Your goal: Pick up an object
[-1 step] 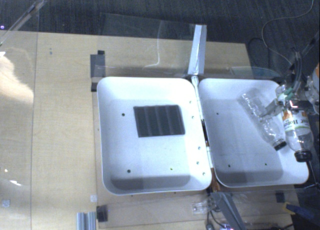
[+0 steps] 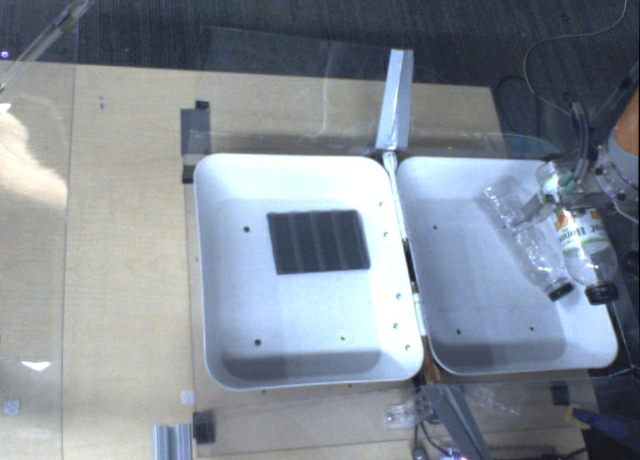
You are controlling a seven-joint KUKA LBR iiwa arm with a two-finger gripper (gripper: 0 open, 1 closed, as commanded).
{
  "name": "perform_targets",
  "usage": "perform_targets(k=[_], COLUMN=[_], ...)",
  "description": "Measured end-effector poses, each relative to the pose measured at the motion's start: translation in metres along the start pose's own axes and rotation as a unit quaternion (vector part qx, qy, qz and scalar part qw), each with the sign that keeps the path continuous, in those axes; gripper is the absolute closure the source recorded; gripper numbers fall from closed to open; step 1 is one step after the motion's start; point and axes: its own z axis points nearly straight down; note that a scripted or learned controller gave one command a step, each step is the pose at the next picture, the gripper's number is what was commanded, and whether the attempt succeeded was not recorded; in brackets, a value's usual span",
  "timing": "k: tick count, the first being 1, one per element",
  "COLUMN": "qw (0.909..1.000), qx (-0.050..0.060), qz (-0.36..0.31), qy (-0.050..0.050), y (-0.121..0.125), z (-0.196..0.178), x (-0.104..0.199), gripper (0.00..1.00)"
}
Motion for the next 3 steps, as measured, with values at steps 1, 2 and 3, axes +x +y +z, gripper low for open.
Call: perform_targets(k=[1,2,3], qw=[0.9982,0.9961,0.9945], qx=[-0.003,-0.012,0.013], qz=[-0.059,-0.087,-0.104], qy=[-0.001,-0.006,0.006], y=[0.016,0.074,0.093], z=[0.103,0.103,0.104], x=[-0.002,-0.010,-0.018], gripper=[0.00,0.00,0.00])
